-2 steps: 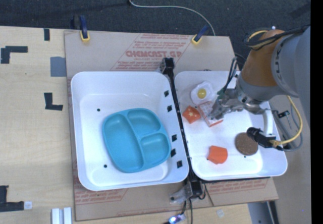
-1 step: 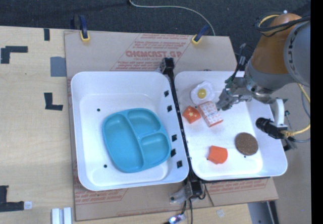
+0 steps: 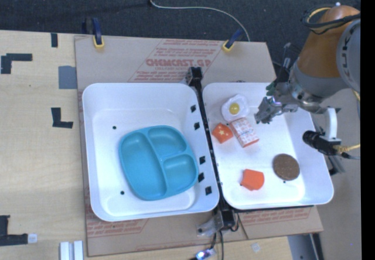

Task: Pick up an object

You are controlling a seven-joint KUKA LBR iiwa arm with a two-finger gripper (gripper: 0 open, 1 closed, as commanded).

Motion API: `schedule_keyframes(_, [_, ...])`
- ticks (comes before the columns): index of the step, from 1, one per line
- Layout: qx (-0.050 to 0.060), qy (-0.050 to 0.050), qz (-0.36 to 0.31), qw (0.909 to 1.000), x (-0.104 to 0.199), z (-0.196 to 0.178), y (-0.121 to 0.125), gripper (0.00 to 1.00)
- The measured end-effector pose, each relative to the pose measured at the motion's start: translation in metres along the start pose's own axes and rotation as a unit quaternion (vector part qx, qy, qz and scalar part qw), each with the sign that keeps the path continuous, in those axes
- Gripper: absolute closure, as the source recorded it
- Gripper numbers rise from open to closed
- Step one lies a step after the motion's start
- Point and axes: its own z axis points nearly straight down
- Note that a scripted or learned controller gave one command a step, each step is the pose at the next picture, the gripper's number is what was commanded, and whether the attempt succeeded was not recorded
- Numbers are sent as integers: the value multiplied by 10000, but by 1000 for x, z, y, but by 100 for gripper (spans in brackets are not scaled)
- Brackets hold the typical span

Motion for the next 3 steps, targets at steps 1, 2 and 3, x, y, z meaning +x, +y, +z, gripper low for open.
schedule_keyframes(1, [14,8,-26,10000,59,3,4,100])
schedule_keyframes(2, [13,12,-34,10000,120,-1,7,100])
schedule_keyframes(3, [22,6,-26,10000,173,4,2,100])
